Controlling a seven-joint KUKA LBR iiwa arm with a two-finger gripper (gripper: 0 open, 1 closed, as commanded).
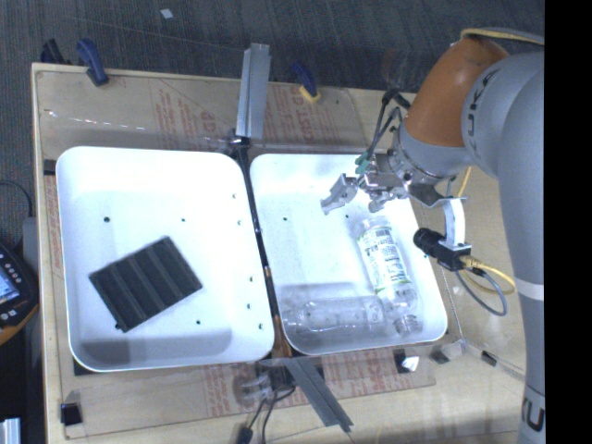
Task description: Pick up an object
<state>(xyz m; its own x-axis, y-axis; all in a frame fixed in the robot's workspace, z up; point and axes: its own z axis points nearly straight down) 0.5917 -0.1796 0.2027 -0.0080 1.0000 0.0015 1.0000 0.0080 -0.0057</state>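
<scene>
My gripper (358,196) hangs over the upper middle of the right bin (277,248), open, with nothing between its fingers. Just below it a clear plastic bottle with a white label (384,259) lies lengthwise, its cap end pointing up toward the gripper. A second clear bottle (333,313) lies crosswise along the bin's front wall. In the left bin (83,183) a dark ribbed rectangular slab (145,283) lies flat at an angle.
A metal bar (252,91) stands at the back between the bins, and blue clamps (92,63) hold the board's rear edge. A black connector with a yellow cable (444,248) hangs off the arm beside the right bin's right wall.
</scene>
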